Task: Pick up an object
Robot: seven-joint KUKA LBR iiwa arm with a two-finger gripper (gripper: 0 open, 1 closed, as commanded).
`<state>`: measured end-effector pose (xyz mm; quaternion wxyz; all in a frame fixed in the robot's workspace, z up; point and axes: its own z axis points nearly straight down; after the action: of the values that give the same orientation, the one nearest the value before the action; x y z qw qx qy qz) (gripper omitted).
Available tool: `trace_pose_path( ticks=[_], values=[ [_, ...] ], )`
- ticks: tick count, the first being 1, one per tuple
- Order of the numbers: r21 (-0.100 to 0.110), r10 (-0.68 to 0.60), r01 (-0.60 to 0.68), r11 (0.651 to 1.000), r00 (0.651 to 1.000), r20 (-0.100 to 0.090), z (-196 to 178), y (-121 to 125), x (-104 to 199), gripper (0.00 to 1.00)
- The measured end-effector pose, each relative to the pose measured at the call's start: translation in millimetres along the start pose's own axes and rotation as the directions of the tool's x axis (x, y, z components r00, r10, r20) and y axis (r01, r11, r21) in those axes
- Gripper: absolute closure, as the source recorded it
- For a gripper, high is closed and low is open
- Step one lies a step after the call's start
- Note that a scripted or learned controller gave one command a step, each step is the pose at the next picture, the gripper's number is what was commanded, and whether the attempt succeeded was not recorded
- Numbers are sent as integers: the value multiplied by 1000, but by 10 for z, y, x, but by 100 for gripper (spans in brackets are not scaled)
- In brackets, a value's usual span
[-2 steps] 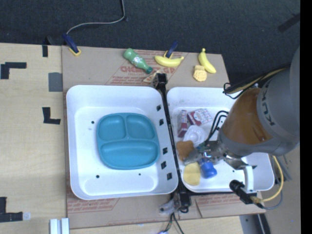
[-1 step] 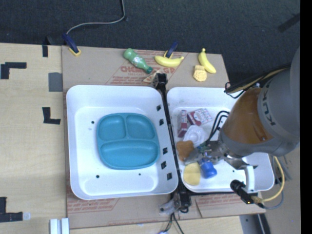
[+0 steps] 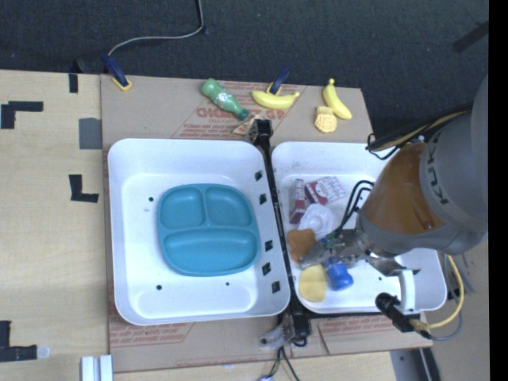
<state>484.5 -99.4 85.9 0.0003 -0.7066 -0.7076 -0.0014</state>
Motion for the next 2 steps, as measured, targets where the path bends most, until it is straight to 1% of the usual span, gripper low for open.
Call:
trace_pose_path(
  ticks=[1, 2],
  values=[
    [-1, 2, -2, 1000, 1000, 3, -1, 0, 22, 0],
    [-1, 1, -1, 1000, 1000, 2, 0, 0, 15, 0]
  ],
)
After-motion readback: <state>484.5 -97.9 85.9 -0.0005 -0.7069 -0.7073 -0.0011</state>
